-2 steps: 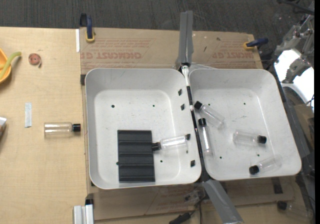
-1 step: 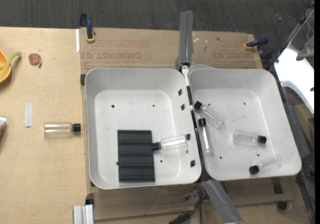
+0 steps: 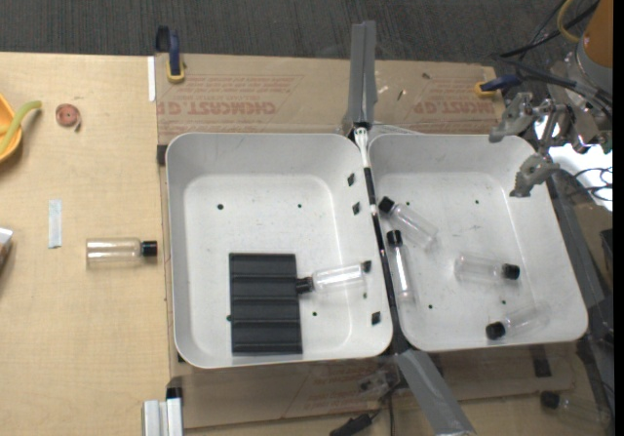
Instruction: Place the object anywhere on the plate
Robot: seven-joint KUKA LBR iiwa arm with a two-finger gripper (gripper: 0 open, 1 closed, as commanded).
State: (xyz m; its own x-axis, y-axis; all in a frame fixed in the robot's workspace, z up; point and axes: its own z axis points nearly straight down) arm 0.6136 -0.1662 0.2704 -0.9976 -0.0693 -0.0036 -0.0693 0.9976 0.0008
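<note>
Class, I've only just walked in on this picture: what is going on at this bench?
A robot arm is set to put a small clear bottle on the dark ridged plate in the left bin. Its gripper sits over the far right corner of the right bin, apart from every bottle. One bottle already lies against the plate's right edge. Four more lie in the right bin, and another bottle lies on the bench.

1. The arm enters from the right edge, its orange band [image 3: 597,34] showing near the top right corner.
2. The gripper [image 3: 526,146] hangs at the far right corner of the right bin [image 3: 546,327], by its rim.
3. Its metal fingers [image 3: 527,175] point down-left; nothing sits between them.
</note>
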